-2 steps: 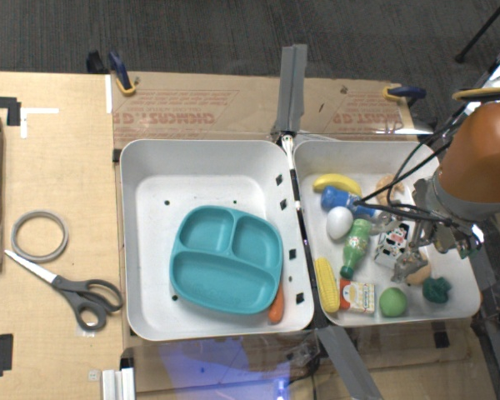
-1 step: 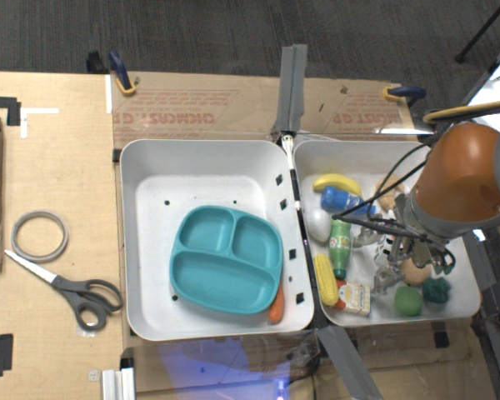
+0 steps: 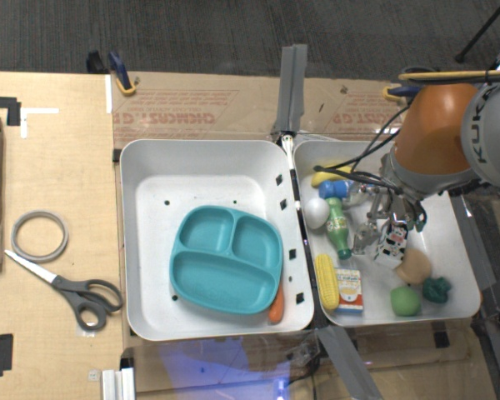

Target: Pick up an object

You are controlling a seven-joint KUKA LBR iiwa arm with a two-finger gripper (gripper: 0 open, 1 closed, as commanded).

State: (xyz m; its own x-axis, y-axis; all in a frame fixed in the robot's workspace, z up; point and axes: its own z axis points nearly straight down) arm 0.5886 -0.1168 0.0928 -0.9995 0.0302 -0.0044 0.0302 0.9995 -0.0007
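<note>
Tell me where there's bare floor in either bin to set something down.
Left bin: bare floor along the far wall and left side, beyond the teal plate. The carrot fills the plate's near right corner. Right bin: crowded; corn, green bottle and gripper leave little room.

I can't tell how the gripper (image 3: 382,238) fingers stand; they blur together. The arm (image 3: 450,136) hides part of the right bin (image 3: 460,302) and runs off the right edge.

A divided plate (image 3: 227,259) lies in the left bin (image 3: 150,165); scissors (image 3: 67,287) and tape roll (image 3: 39,235) left of it.
</note>
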